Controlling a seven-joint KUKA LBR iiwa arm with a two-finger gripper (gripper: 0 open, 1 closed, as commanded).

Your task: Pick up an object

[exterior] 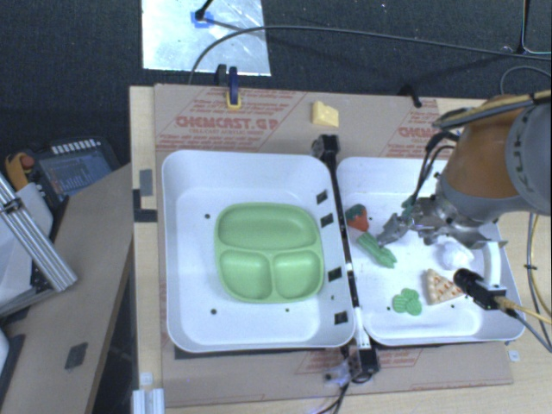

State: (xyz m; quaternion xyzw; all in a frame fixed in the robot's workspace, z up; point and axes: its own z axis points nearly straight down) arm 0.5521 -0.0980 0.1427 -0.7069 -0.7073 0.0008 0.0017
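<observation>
My gripper (395,228) hangs low over the right bin (379,172), its grey fingers pointing left. Just below its tips lies a long green vegetable toy (377,249), close to them or touching. A small red and orange toy (357,217) lies to the left of the tips. Toward the bin's front sit a green broccoli-like toy (407,301) and a pizza slice toy (441,286). A white object (452,253) lies partly under the wrist. I see nothing between the fingers.
The left bin (185,188) holds a green divided plate (267,250). A black divider (338,231) runs between the bins. A yellow block (325,114) lies on the board behind them. The orange-banded arm (487,166) covers the right bin's back right corner.
</observation>
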